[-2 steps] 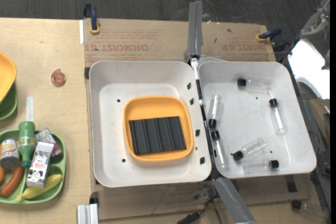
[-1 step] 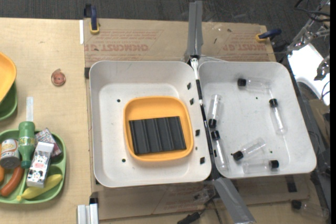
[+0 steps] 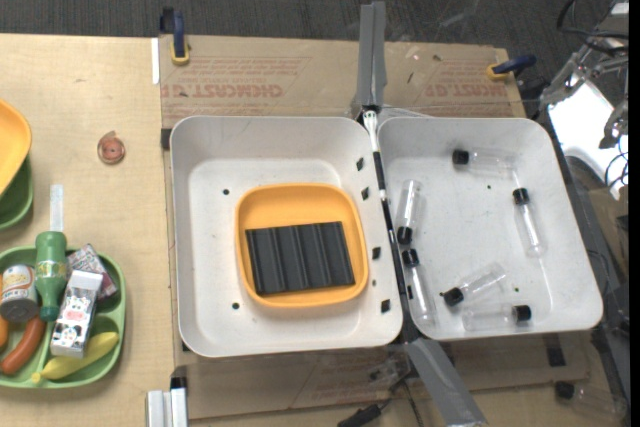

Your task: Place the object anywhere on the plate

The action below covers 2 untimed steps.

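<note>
The clear tubes (image 3: 475,283) lay in the right bin (image 3: 480,130), well apart from the orange plate (image 3: 298,197) next door. I could not tell how the pincer stood. It needed to grab one tube by its middle and lift it over gently.

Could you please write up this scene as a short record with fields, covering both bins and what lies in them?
left bin: holds an orange plate
on the plate: a dark ribbed block, lying flat near its middle
right bin: clear tubes with black caps, scattered, lying down
tube spread: some along the left wall, others toward the right and front
arm: grey parts at the right edge
bench to the left: green tray of toy food
</note>
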Available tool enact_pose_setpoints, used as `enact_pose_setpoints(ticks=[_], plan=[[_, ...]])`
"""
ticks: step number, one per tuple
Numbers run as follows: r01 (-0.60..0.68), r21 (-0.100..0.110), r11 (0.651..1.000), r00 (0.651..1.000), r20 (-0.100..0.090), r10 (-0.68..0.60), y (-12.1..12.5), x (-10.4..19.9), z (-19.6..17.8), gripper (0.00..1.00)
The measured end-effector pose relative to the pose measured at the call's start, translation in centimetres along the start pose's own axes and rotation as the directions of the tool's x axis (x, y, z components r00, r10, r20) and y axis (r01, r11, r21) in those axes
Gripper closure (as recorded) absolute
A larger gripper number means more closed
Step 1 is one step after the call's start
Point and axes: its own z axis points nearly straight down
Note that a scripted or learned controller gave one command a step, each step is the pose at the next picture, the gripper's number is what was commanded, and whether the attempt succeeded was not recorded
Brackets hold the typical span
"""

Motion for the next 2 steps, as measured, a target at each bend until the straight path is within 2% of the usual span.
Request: enact_pose_setpoints(ticks=[1,2], plan=[[0.333,-0.002,0.943,0.943,0.001,-0.333,-1.3,-1.2,4.9,0.00],[0.514,-0.001,0.858,0.858,0.001,-0.514,-1.4,-1.2,-2.8,0.00]])
